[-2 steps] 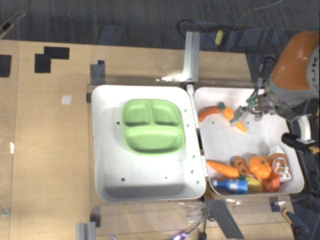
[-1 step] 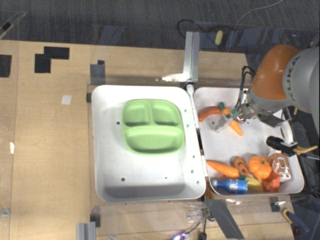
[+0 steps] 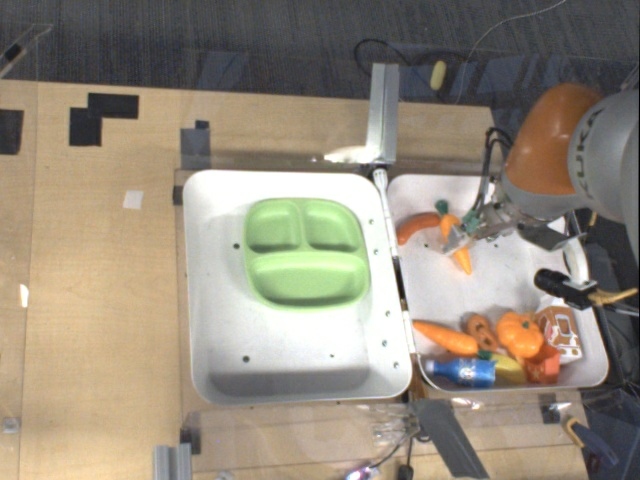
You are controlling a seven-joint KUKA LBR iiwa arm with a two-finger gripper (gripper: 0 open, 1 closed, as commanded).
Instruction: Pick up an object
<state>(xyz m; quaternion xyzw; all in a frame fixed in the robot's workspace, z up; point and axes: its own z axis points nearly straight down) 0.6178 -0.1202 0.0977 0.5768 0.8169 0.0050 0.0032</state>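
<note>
My gripper [image 3: 463,234] hangs low over the upper part of the right bin [image 3: 500,278]. Right under it lies a small orange cone-shaped piece [image 3: 462,260], and an orange curved piece [image 3: 414,227] lies just to its left. Another small orange bit [image 3: 445,224] shows at the gripper's left edge. Whether any of these is touched or held is hidden by the wrist.
Along the right bin's front lie a carrot [image 3: 445,338], a brown pretzel [image 3: 480,327], an orange round fruit [image 3: 519,333], a blue bottle [image 3: 462,371] and a white-and-orange pack [image 3: 560,330]. A green divided plate [image 3: 303,251] lies in the left bin [image 3: 215,298].
</note>
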